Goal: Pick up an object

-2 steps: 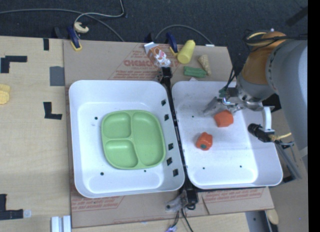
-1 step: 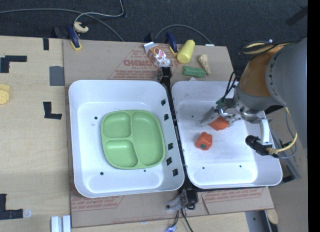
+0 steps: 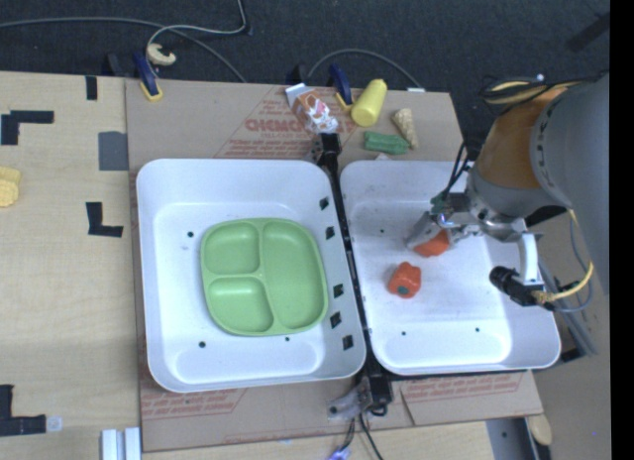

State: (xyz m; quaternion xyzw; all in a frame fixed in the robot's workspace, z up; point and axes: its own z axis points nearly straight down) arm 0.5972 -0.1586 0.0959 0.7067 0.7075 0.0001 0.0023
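Pincer (image 3: pixel 439 230) low in the right bin (image 3: pixel 386 349), reaching in from the right; clamped on or merely touching an orange piece (image 3: pixel 432 246) — cannot tell. Second orange-red piece (image 3: pixel 404 281) loose on the bin floor just below and left, apart from the pincer. Green divided plate (image 3: pixel 264 276) lying in the left bin (image 3: pixel 168 200); yellow bottle (image 3: pixel 369 101) on the worktop beyond.

One camera sits up high over the bench (image 3: pixel 69 250) and looks down at a slant. It is far enough back to see both white bins, the left bin (image 3: pixel 158 250) and the right bin (image 3: pixel 475 339), side by side. The arm (image 3: pixel 555 151) comes in from the right side.
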